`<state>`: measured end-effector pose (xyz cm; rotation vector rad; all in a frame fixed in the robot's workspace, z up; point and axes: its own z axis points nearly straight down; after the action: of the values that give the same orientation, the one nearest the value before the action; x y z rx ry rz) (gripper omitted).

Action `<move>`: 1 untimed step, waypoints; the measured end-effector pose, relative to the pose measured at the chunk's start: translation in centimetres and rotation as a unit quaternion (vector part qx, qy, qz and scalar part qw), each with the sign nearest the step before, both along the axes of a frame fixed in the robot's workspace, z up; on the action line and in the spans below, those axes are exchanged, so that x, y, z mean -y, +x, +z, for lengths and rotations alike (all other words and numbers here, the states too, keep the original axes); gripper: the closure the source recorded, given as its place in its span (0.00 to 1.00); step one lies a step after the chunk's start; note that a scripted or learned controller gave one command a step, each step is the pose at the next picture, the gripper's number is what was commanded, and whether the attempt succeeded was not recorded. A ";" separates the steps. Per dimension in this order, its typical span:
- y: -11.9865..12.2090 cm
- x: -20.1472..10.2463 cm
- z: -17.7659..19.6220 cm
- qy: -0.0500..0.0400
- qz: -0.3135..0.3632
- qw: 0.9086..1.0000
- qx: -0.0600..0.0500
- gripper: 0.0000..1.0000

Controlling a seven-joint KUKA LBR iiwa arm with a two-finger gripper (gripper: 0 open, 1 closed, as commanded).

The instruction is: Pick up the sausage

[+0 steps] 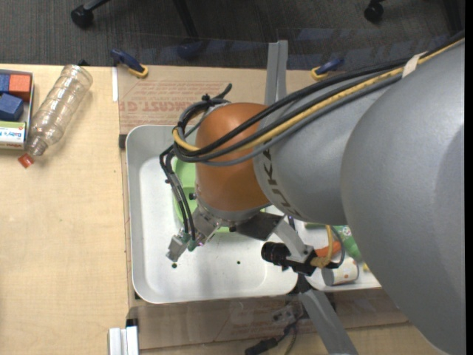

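A pale wooden tabletop [59, 220] carries a clear plastic bottle [58, 108] lying at its far left and a white bin [148, 220] — the grey-and-orange arm [310, 161] reaches down into it. The end effector [179, 247] hangs low over the bin floor; where the sausage lies I cannot tell.

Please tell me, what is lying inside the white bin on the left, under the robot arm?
In the left white bin, bare floor shows at the front, and something green sticks out from beneath the arm. The gripper hangs low over the floor. The arm covers the rest; a sausage cannot be seen.
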<state>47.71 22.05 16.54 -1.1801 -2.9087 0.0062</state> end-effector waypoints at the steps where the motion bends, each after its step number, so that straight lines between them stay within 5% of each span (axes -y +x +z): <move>1: 0.2 0.3 0.9 0.000 -0.005 1.000 0.000 1.00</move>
<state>47.93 21.75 17.43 -1.1935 -2.9041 0.0068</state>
